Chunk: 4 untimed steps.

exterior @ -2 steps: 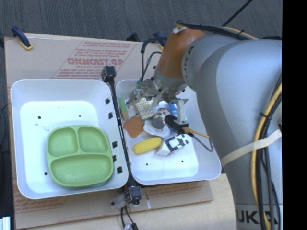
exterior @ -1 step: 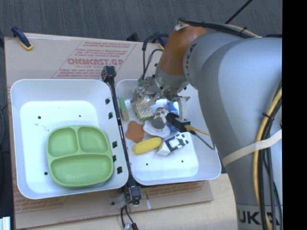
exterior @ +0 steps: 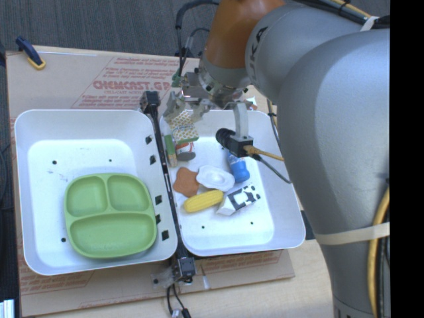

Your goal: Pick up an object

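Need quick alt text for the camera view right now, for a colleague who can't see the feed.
The grey arm reaches in from the right, its gripper low over the far left corner of the right bin, above a heap of small items including a yellow corn cob and a blue piece. The left bin holds a green divided plate.

1. The corn (exterior: 203,201) sits mid right bin (exterior: 281,227), hemmed by a cookie (exterior: 186,181), white lid (exterior: 215,177) and box (exterior: 240,199).
2. Below the corn, the bin floor lies bare.
3. Above the corn, the arm (exterior: 311,78) overhangs.

Yellow corn cob (exterior: 203,201) lying in right bin (exterior: 281,227).
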Each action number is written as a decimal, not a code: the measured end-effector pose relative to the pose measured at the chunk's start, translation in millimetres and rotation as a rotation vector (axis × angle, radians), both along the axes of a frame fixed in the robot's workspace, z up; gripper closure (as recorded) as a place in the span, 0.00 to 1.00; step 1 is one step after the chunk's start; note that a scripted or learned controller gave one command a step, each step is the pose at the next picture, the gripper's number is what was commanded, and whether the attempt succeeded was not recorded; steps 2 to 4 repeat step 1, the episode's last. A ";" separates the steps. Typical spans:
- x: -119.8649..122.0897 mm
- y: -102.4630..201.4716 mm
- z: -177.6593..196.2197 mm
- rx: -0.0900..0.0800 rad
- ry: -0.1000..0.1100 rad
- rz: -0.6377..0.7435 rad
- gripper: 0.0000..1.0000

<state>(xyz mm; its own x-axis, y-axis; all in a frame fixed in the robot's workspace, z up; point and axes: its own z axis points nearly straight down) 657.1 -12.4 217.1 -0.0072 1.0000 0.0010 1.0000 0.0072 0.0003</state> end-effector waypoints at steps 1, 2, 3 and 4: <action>-81.0 0.3 -26.0 -0.002 0.006 -0.002 1.00; -81.0 0.3 -26.0 -0.002 0.006 -0.002 1.00; -81.0 0.3 -26.0 -0.002 0.006 -0.002 1.00; -81.0 0.3 -26.0 -0.002 0.006 -0.002 1.00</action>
